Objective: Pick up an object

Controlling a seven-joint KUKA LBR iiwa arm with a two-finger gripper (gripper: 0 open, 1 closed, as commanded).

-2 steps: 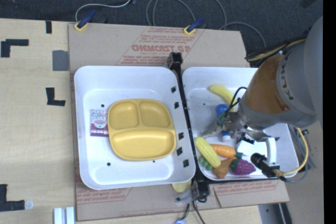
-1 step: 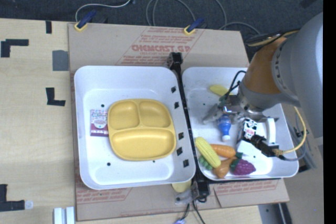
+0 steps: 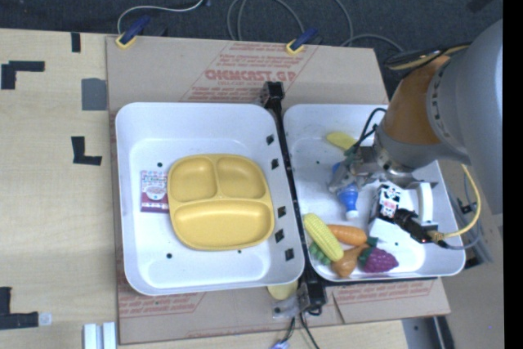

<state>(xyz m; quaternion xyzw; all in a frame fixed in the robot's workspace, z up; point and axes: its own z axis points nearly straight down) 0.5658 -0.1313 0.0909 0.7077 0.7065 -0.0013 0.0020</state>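
Note:
My gripper (image 3: 350,176) reaches down into the right bin (image 3: 445,261), near its middle, on the grey arm with the orange band (image 3: 413,106). Directly below it, touching or nearly touching its tip, lies a small blue and white bottle (image 3: 350,203). A yellow toy piece (image 3: 339,140) rests just behind the gripper. Toward the bin's front lie a corn cob (image 3: 321,234), a carrot (image 3: 350,235), a second orange piece (image 3: 347,261) and a purple bunch of grapes (image 3: 378,261). Nothing is visibly lifted off the bin floor.
The left bin (image 3: 135,135) holds a yellow divided plate (image 3: 221,200) and a small printed card (image 3: 153,190). A black divider (image 3: 282,167) runs between the bins. A white block (image 3: 422,203) sits at the arm's side. Cables loop behind the bins.

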